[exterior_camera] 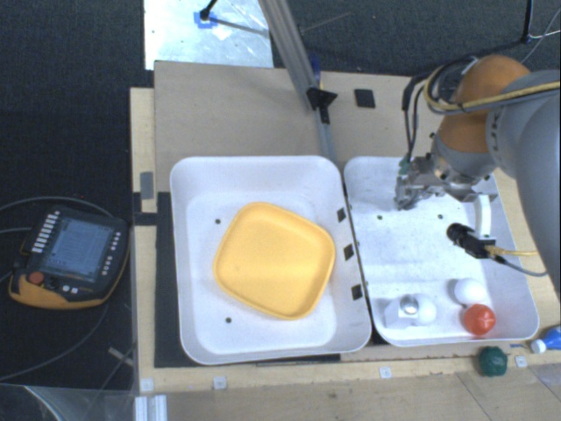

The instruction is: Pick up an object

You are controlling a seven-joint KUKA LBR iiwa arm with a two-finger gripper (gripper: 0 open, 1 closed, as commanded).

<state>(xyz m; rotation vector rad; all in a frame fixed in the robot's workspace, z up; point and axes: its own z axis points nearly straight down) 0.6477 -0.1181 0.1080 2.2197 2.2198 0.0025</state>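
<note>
The gripper point(410, 193) is hanging over the far edge of the right bin point(526, 310), and how wide it stands cannot be told; nothing is showing in its hold. Outward from it, toward five o'clock, a white ball point(467, 290) and a red ball point(479, 319) are lying in the near right corner, touching or nearly so. A metal-capped piece point(409, 306) is sitting at six o'clock, and the yellow plate point(274, 259) is filling the left bin point(188, 191) at eight.

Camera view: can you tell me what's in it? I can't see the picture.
A grey robot arm's gripper hovers over the right white bin, which holds a red ball, a white ball and a small white thing. The left bin holds a yellow plate.
</note>
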